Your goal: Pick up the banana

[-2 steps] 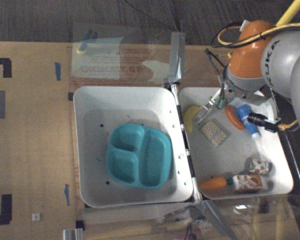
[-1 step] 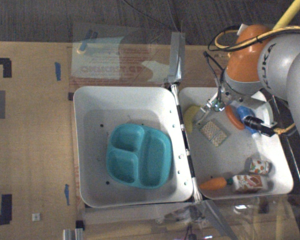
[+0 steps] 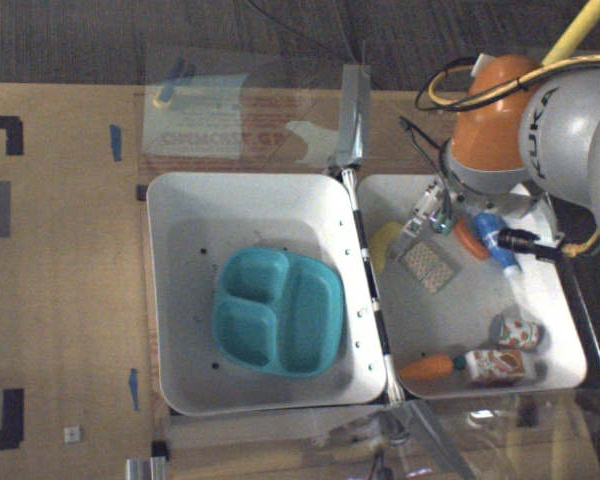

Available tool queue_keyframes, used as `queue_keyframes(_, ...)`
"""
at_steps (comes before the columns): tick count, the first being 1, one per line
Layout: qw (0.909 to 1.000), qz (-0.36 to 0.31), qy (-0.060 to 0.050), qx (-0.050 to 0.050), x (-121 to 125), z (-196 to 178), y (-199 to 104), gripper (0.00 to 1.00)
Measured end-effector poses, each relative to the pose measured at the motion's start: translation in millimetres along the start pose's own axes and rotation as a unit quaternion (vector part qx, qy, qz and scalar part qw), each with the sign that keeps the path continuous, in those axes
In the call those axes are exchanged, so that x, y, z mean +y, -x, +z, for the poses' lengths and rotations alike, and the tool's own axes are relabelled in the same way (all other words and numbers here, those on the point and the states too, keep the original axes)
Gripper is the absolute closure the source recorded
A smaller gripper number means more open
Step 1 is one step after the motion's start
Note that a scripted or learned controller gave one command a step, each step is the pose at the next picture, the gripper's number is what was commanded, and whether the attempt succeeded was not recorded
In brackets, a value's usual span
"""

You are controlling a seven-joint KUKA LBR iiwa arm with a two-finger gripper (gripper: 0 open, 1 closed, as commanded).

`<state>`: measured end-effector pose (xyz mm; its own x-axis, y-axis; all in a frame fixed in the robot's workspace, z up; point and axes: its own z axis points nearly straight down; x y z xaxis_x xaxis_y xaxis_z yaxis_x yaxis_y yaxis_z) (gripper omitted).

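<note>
Banana (image 3: 385,245) showing as a pale yellow blur, lying at nine o'clock in the right bin (image 3: 570,363), just beside the gripper (image 3: 425,223). Cannot tell the gripper's state. Reading "KUKA" on the arm (image 3: 565,133).

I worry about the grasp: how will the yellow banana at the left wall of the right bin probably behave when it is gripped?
The banana looks smooth and rounded, so it may slip or rotate between fingers. It lies against the right bin wall, leaving probably little room on that side. The gripper partly covers it, so its full shape is unclear.

Banana (image 3: 385,245) partly behind end effector (image 3: 420,226).
</note>
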<state>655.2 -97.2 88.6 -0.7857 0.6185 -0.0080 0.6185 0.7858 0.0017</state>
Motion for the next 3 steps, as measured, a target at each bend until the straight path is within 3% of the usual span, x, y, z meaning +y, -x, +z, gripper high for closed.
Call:
queue_keyframes(1, 1.0, 0.001, 0.004, -0.003, 1, -13, 2, 1.0)
queue_keyframes(2, 1.0, 0.002, 0.003, -0.003, 1, -13, 2, 0.0)
queue_keyframes(3, 0.9997, 0.025, 0.001, 0.001, -51, 0, -26, 0.0)
